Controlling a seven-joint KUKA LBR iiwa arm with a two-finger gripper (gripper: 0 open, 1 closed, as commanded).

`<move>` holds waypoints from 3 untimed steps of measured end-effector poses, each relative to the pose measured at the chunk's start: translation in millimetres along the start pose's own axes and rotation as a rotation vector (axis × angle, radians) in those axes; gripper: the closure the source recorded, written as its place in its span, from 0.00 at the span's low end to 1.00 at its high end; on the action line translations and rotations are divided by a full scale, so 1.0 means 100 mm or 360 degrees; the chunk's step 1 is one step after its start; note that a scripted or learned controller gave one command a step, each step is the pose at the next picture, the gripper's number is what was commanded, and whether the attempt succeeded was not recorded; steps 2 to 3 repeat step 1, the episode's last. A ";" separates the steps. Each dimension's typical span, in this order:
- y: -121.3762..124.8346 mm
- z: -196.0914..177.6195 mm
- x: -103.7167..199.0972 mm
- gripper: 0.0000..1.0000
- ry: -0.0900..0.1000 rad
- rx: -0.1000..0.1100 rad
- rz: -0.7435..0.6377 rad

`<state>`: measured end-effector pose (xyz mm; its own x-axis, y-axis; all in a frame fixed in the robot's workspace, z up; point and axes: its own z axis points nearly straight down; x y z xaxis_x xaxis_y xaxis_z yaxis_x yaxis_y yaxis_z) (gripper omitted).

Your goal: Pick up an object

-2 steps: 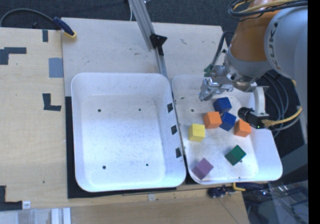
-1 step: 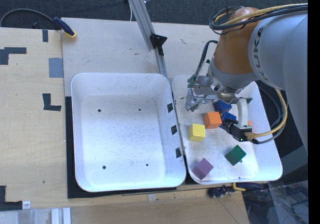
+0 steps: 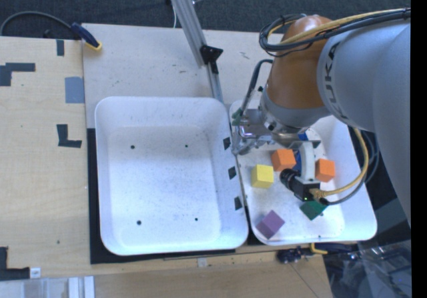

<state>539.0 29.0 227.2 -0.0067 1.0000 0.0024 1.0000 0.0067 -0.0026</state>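
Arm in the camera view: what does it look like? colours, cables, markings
The arm has a bulky, rounded grey shell with dark lettering on its side, partly readable as KUKA. A glossy orange band wraps the segment above the wrist. Black and yellow cables loop over the top of it, and another yellow cable curves down beside the wrist. The gripper end is small, metallic and silver-grey with dark fittings.

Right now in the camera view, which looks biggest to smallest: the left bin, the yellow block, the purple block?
1. left bin, by far the biggest.
2. purple block and yellow block look about alike; I can't rank them.
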 end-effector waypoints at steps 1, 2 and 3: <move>-0.14 0.00 0.58 1.00 0.0000 0.0001 -0.0002; -0.14 0.00 0.58 1.00 0.0000 0.0001 -0.0002; -0.14 0.00 0.58 1.00 0.0000 0.0001 -0.0002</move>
